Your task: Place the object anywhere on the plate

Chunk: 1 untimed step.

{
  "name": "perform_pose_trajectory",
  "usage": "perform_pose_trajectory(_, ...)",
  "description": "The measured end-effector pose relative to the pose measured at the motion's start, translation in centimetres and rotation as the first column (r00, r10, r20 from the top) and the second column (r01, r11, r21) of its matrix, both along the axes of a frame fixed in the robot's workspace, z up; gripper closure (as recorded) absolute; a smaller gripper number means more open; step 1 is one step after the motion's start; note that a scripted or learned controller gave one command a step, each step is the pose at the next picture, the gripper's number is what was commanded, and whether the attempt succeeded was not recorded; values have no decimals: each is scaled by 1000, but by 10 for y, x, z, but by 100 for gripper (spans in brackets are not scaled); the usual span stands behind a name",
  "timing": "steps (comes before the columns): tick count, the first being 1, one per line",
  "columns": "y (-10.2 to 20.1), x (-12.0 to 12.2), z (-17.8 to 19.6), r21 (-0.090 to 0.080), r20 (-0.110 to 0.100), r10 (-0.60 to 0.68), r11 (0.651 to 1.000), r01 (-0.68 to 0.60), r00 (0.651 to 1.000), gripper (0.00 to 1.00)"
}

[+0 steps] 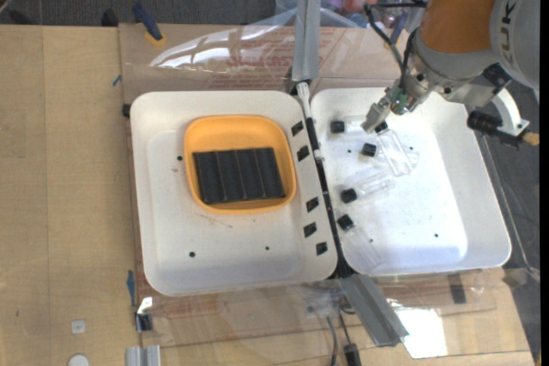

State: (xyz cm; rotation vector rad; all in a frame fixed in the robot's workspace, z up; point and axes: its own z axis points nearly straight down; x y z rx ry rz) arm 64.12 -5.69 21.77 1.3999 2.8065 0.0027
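The gripper is poised over a clear object in the right bin; its grasp cannot be told. The orange plate is set left, awaiting placement.

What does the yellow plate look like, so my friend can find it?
Look at the left white bin of the two. In its middle sits the plate, orange-yellow, squarish with rounded corners, with a dark ribbed block lying in it. Nothing else in either bin has that bright colour.
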Motion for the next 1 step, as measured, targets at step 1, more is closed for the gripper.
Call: perform_pose_trajectory(1,9,17,13,-1,2,170,985,-170,985,100)
